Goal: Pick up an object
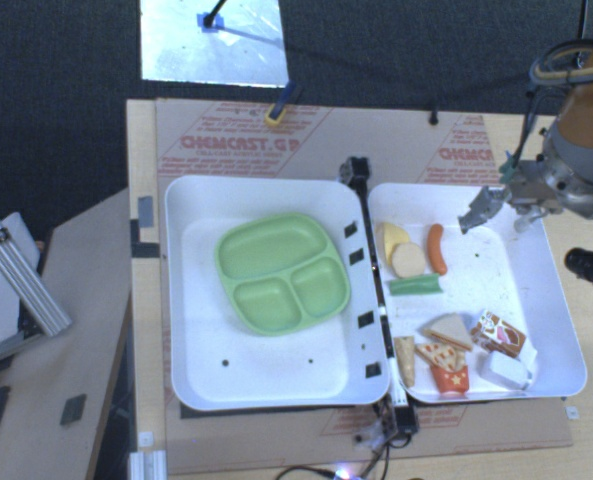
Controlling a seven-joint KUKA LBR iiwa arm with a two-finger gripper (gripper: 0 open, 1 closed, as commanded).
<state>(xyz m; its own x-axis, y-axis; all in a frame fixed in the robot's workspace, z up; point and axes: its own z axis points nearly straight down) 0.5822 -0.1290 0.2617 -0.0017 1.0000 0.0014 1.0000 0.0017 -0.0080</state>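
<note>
Several toy foods lie in the right bin [566, 313]: a red sausage [436, 248], a yellow piece [391, 236], a beige round slice [409, 260], a green pod [414, 286], a sandwich wedge [448, 330], a red fries carton [452, 374] and a small printed box [501, 334]. My gripper [499, 217] hangs over the bin's far right part, up and to the right of the sausage. Its fingers [474, 214] are spread open with nothing between them.
A green divided plate [281, 273] sits in the left bin [201, 368]. A black divider [368, 268] runs between the bins. A white block [507, 370] and a tan stick [404, 358] lie near the right bin's front edge.
</note>
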